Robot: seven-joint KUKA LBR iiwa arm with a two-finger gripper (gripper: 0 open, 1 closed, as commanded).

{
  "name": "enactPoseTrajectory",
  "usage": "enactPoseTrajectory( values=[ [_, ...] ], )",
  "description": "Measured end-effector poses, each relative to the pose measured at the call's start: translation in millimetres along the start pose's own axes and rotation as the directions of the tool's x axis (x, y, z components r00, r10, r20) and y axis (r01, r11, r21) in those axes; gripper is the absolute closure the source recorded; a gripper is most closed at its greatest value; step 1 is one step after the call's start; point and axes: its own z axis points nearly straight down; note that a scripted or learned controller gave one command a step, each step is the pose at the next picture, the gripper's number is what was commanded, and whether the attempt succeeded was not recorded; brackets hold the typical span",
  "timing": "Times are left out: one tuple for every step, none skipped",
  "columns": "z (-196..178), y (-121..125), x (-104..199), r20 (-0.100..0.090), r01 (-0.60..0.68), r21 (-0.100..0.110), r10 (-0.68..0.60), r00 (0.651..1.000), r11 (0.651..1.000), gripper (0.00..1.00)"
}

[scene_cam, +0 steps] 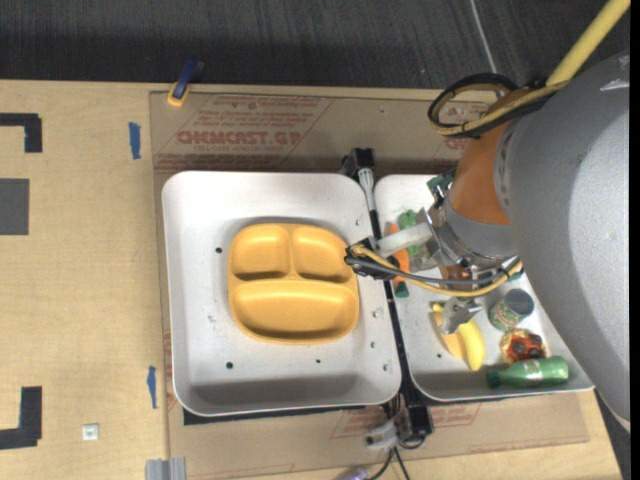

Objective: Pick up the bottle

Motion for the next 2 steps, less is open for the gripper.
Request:
enactPoseTrajectory(
  values=[
    [-10, 0, 1, 0.0, 0.002, 0.001, -0.002, 1.0, 1.0, 1.0],
    [0, 23, -30, 0.0, 0.445, -0.002, -0.446, 0.895, 0.895, 1.0]
  ],
)
